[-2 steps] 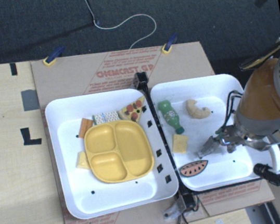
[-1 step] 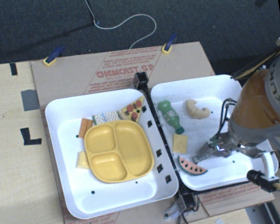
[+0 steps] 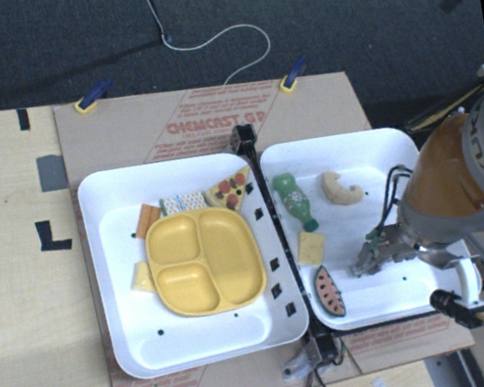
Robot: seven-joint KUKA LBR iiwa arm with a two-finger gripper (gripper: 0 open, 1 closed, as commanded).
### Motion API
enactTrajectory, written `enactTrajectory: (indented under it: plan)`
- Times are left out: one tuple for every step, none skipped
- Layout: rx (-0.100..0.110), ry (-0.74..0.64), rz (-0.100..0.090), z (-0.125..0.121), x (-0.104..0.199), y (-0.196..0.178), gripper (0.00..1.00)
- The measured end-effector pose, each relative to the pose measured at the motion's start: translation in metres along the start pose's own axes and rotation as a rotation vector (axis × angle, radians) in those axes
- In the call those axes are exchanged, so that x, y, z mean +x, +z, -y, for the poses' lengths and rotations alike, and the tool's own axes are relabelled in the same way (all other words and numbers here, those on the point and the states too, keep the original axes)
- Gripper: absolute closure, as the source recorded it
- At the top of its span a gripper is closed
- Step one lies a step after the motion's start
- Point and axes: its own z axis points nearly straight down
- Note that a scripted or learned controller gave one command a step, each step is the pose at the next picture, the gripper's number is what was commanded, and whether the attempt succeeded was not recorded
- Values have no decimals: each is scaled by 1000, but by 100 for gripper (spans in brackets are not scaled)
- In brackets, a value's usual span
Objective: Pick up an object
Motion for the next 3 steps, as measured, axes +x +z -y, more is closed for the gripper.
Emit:
enactTrajectory:
  plan:
    - [-3,-2,-1,-5,8,-58,100]
    - [-3,-2,-1,-6,13,-101,100]
    - [-2,-1,-1,-7,14,-131,100]
